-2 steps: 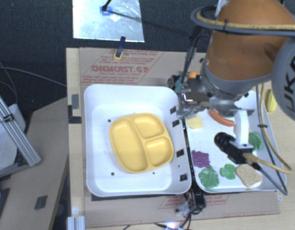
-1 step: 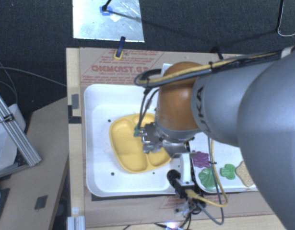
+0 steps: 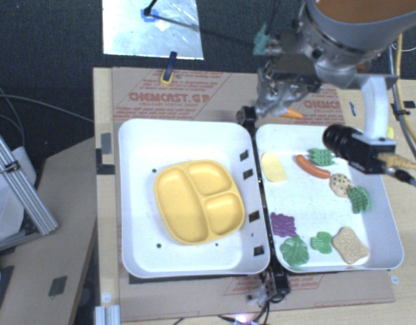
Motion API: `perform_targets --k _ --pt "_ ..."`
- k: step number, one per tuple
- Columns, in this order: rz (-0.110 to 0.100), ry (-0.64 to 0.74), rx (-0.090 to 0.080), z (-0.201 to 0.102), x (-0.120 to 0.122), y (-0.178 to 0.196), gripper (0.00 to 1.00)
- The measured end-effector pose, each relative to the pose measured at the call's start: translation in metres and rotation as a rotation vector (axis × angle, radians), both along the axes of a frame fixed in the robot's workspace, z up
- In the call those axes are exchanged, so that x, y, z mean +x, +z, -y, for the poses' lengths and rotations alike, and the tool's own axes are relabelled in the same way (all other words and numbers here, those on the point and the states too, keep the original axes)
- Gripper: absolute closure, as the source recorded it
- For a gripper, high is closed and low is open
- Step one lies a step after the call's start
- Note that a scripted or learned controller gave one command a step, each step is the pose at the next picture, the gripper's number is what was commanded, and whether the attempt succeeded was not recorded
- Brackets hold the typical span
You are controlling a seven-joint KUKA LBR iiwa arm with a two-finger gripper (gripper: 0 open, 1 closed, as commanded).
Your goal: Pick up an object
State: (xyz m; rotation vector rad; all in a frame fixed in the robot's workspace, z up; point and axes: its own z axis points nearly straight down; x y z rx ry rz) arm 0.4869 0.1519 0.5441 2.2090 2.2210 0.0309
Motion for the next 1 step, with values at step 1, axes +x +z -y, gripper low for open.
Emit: perform_targets --k 1 --pt "-0.033 0.004 -0.012 -0.0601 -0.0023 -0.1636 1.00"
